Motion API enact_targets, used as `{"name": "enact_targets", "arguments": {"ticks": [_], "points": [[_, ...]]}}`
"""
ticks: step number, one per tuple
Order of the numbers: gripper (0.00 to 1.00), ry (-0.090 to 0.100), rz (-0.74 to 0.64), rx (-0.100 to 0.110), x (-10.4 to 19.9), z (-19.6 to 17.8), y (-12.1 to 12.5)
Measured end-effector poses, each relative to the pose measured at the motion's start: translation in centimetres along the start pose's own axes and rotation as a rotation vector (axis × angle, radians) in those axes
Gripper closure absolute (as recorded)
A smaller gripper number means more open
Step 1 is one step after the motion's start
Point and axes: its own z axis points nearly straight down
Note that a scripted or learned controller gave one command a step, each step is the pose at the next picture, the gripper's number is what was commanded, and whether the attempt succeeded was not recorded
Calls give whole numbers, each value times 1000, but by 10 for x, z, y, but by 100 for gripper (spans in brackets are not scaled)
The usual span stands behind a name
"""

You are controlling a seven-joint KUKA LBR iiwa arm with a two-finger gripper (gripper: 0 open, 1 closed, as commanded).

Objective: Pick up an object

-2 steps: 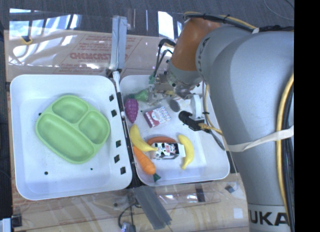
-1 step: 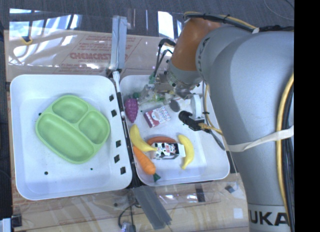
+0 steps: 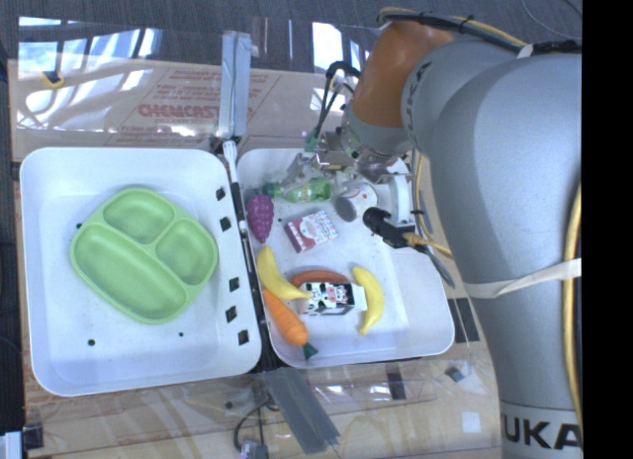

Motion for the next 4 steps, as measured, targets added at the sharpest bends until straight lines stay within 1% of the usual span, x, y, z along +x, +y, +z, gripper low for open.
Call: {"name": "enact_targets", "arguments": {"ticks": [1,2,3,4], "points": [[0,-15,-181,-18,8,26,-2],[0,2,-116,-10,-5,32,4],[100,1,-119,7,-7,28,1],[100,-1,-109,1,62,-60,0]]}}
